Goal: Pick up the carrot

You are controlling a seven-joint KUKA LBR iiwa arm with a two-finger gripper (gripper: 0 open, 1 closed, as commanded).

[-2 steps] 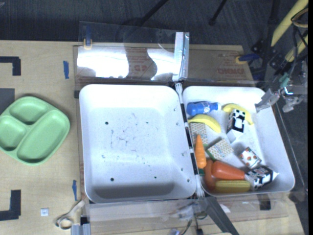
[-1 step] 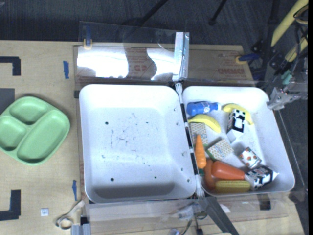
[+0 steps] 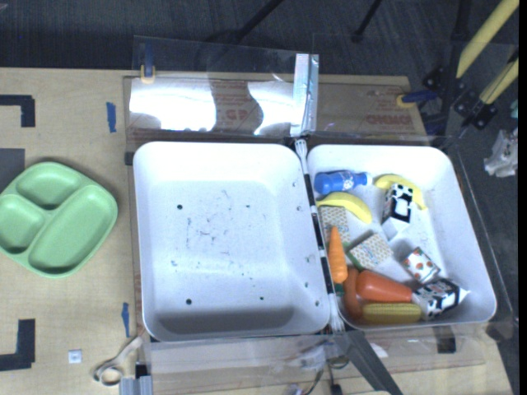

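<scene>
A pale grey-white shape (image 3: 502, 155) is showing at the right edge; whether it is robot is unclear.

From my seat the feed looks bright and even, lit from overhead. Strong glare whites out the clear panel (image 3: 222, 105) behind the bins, and the left bin (image 3: 165, 171) nearly blows out. Shadows stay soft and short. The picture is slightly soft and grainy; the floor beyond sits dim.
</scene>
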